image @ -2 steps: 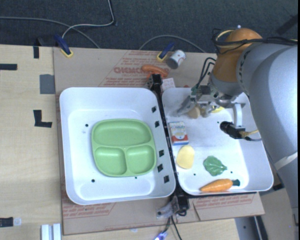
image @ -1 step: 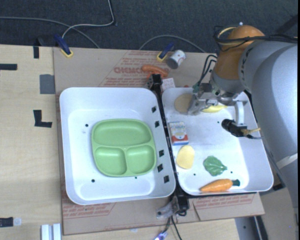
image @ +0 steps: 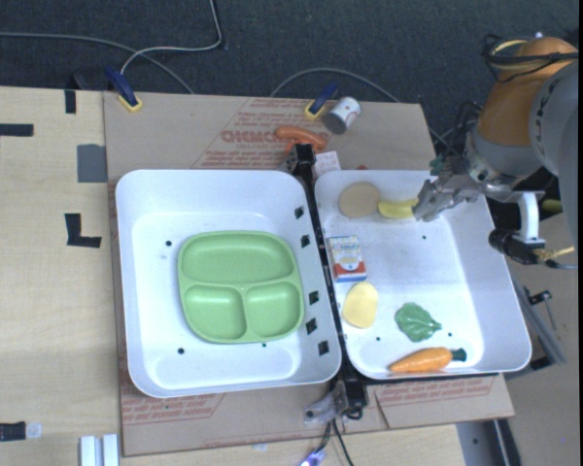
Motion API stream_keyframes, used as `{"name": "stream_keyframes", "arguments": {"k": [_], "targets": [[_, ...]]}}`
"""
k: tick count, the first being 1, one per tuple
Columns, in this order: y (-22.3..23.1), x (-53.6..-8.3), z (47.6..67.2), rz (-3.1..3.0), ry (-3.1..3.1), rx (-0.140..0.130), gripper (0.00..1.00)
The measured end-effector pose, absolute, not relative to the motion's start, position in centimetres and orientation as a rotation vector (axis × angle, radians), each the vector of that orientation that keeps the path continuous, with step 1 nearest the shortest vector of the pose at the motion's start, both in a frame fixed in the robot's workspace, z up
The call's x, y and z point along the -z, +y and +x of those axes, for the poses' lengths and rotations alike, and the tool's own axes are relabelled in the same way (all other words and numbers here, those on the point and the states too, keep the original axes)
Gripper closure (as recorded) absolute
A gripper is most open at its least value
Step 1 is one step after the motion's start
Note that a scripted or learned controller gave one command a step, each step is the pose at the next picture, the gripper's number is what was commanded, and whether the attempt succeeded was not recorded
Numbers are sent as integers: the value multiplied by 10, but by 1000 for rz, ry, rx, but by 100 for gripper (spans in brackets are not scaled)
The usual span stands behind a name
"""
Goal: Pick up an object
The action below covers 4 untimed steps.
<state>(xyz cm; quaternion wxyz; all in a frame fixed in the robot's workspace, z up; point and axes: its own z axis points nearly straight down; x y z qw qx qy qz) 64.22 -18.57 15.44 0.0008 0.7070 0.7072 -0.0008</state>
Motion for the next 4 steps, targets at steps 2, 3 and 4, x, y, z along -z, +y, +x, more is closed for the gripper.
{"name": "stream_keyframes", "arguments": {"k": [2,3,4], "targets": [[-170,-86,534,2221,2221,-1,0],[-136,-136,485,2222,2224,1,0],[-135,-87,485,2219,2218,-2,0]]}}
